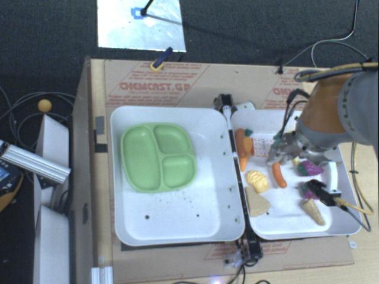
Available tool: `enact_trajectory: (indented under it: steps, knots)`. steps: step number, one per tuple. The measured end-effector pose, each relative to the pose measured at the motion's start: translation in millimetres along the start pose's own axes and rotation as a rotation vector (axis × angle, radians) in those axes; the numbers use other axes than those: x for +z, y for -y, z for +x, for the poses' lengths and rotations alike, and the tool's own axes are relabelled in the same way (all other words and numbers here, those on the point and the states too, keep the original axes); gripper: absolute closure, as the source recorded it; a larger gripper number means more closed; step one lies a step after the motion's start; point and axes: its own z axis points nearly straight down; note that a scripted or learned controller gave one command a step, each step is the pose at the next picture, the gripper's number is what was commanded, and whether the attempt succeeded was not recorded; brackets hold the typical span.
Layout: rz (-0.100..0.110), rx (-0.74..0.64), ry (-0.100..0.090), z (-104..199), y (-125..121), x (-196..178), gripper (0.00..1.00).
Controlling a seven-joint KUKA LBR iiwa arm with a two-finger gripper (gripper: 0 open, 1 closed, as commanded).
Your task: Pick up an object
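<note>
Left bin (136, 218): one green divided plate (158, 157), parked apart, likely as a drop spot. Right bin (284, 229): I count one carrot (243, 147), one yellow piece (257, 180), one tan wedge (256, 204), one small orange piece (279, 175), one purple grape bunch (309, 168), one cone (314, 212). Gripper (283, 151) hangs just above the orange piece, my likely target; I cannot tell its opening, and I see nothing held.

Smooth matt green plastic plate (158, 157), glossy white plastic bins (177, 229); brown cardboard sheet (189, 81); shiny crinkled foil (141, 16)
</note>
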Motion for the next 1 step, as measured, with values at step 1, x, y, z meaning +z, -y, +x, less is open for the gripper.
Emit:
enact_trajectory:
  steps: [1]
  knots:
    - [-0.001, -0.002, -0.002, 78.1, -26.6, -81.6, 1.00]
